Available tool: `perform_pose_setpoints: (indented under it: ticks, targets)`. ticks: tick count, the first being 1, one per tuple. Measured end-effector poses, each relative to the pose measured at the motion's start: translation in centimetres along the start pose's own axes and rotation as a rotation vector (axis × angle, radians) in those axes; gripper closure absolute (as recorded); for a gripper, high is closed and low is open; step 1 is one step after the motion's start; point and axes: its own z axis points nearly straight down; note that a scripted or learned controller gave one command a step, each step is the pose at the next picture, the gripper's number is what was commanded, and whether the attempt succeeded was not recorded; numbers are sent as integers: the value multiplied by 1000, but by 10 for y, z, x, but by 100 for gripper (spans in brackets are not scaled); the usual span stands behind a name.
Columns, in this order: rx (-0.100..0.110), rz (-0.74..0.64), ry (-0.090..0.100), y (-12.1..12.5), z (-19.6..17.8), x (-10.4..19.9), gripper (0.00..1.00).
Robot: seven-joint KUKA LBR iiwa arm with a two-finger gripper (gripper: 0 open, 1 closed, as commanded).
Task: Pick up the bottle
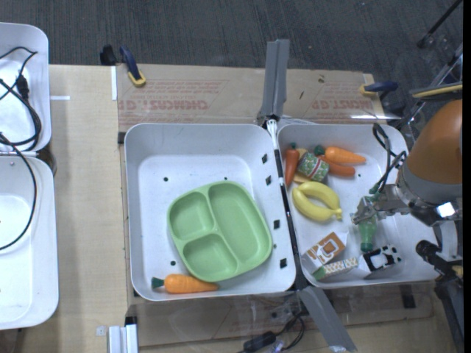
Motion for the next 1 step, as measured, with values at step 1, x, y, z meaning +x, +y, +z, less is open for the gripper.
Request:
perform_pose_setpoints:
  ticks: [1]
  targets:
    - [-1, 32, 0, 9, 9, 5, 100]
